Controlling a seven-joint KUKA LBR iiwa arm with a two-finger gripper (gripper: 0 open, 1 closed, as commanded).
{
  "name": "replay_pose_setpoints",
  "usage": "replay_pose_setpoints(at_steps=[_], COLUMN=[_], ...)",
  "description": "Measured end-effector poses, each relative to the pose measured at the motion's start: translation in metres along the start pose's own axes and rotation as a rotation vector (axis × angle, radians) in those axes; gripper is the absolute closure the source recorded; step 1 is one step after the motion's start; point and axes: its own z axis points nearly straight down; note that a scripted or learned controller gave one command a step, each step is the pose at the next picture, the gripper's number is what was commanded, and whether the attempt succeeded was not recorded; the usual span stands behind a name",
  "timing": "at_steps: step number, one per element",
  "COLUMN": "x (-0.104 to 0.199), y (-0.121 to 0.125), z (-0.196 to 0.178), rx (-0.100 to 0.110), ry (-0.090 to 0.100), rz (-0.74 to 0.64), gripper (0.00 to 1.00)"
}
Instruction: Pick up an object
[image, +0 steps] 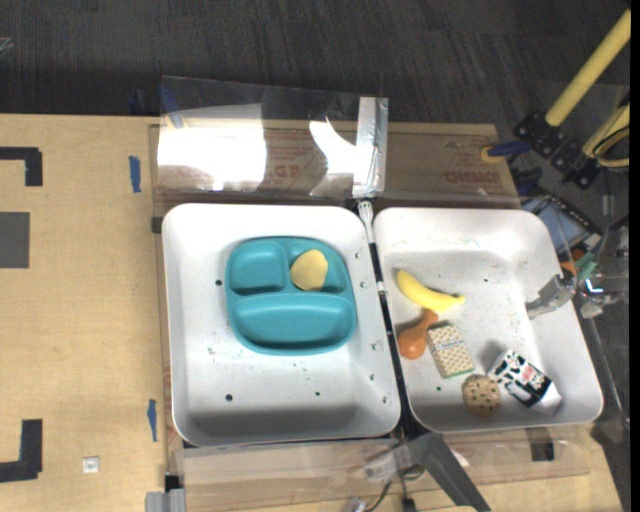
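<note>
A teal divided plate (290, 297) is seen in the left bin (190, 390), with a yellow lump (309, 269) in its far right compartment. In the right bin (570, 400) a banana (427, 292), an orange piece (415, 338), a patterned cracker (450, 351), a cookie (481, 394) and a black-and-white carton (524, 379) are laid close together. The hand (556, 293) is glimpsed at that bin's right edge, well apart from them; whether it is clenched cannot be told.
</note>
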Motion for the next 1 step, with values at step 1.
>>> replay_pose_setpoints(at_steps=[1], x=[-0.0191], y=[0.0065], z=[0.0820], rx=[0.004], ry=[0.002], rz=[-0.094], gripper=[0.00])
